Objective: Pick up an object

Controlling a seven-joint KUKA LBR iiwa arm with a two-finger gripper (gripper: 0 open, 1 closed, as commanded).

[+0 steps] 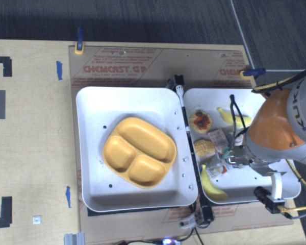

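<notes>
Banana [212, 184] in right bin [290, 190] (white, shallow); gripper [225, 160] just above.

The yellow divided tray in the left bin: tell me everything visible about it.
The yellow divided tray is a smooth, glossy, plastic-looking piece with rounded corners and three bulging sections: one long one along the far side and two smaller ones nearer the camera. It lies flat near the middle of the left bin, turned at an angle to the walls and apart from them.
</notes>
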